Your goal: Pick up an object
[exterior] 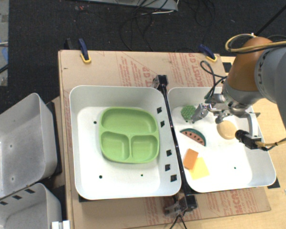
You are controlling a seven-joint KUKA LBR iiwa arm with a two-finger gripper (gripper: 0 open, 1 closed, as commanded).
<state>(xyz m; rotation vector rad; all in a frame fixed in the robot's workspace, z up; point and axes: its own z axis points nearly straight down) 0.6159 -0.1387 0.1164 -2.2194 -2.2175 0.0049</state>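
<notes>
Your gripper (200, 112) beside green scrubber (188, 112), right bin (262, 173); jaw state unclear. Cardboard (133, 68) print unreadable.

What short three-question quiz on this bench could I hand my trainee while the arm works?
1. True or false: the light green three-compartment plastic plate lies in the left white bin.
2. Which item lies nearest the front rim of the right white bin? A) dark green bumpy round toy B) flat yellow square piece C) watermelon-slice toy
3. Fill in: the orange block overlaps the ____ piece.

Key
1. True.
2. B. The yellow piece sits at the front, the green toy at the back by the gripper.
3. Yellow. The pale beige egg-shaped toy lies apart, farther right.
</notes>
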